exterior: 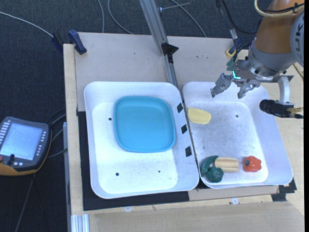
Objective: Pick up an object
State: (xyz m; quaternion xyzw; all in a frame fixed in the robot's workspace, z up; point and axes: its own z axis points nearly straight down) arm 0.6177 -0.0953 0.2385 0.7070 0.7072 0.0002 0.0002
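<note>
Dark carpet with loose cables surrounds your bench [120, 57], and a teach pendant [21, 144] lies off its left side. Two shallow white bins sit side by side on the board, divided by a slanted metal rail [166, 57].

Left bin [96, 124]: it carries a blue square plate [145, 123], lying flat near the middle. Nothing rests on it.

Right bin [270, 144]: this is where your candidates are. A yellow piece [199, 115] lies alone near the bin's upper left wall. Along the near edge you have a dark green item [211, 168], a tan cylinder [226, 164] touching or just beside it, and a red pepper-like piece [251, 164] a little further right.

The gripper [231, 87] hangs over the far end of the right bin, well apart from the near-edge cluster and closer to the yellow piece. Its fingers stand apart, with nothing between them. That spread and height read as a pre-grasp pose, judged from position alone.

Judgement for you: the pick has not yet happened. The yellow piece looks like the easier target, since it sits by itself, though its place close to the wall may crowd one finger. The three clustered items risk a nudge or double contact.
</note>
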